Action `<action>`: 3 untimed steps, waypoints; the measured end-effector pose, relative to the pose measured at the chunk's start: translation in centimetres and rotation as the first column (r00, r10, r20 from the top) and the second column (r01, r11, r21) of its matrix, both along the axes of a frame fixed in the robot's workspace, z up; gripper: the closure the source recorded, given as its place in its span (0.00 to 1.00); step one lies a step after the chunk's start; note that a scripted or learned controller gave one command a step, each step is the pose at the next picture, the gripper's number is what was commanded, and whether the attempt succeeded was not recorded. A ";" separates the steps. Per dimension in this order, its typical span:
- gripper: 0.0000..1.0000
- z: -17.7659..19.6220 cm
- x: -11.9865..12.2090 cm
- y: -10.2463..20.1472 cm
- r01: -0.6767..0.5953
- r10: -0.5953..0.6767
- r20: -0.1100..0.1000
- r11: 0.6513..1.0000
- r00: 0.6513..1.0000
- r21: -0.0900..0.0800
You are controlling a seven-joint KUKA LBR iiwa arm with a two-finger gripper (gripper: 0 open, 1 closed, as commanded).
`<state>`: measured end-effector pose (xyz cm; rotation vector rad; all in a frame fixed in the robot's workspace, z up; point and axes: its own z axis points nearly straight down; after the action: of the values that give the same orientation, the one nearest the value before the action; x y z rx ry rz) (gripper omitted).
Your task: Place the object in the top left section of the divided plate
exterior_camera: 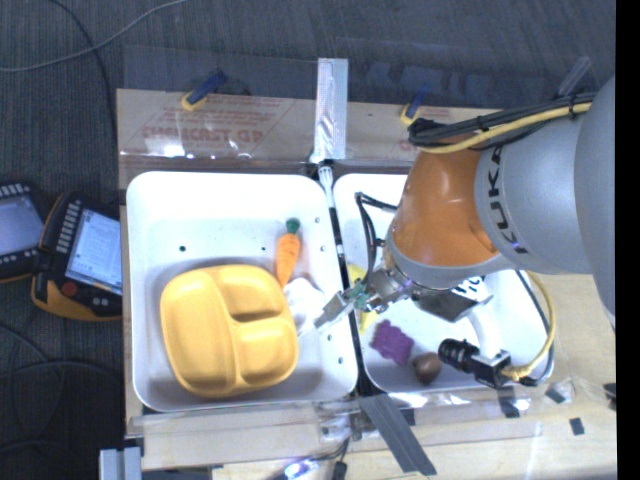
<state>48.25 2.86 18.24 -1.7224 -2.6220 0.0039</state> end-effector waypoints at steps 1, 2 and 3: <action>0.00 0.0 0.0 0.0 0.000 0.000 0.000 1.000 1.000 0.000; 0.00 0.0 0.0 0.0 0.000 0.000 0.000 1.000 1.000 0.000; 0.00 0.0 0.0 0.0 0.000 0.000 0.000 1.000 1.000 0.000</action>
<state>48.25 2.86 18.24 -1.7223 -2.6220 0.0039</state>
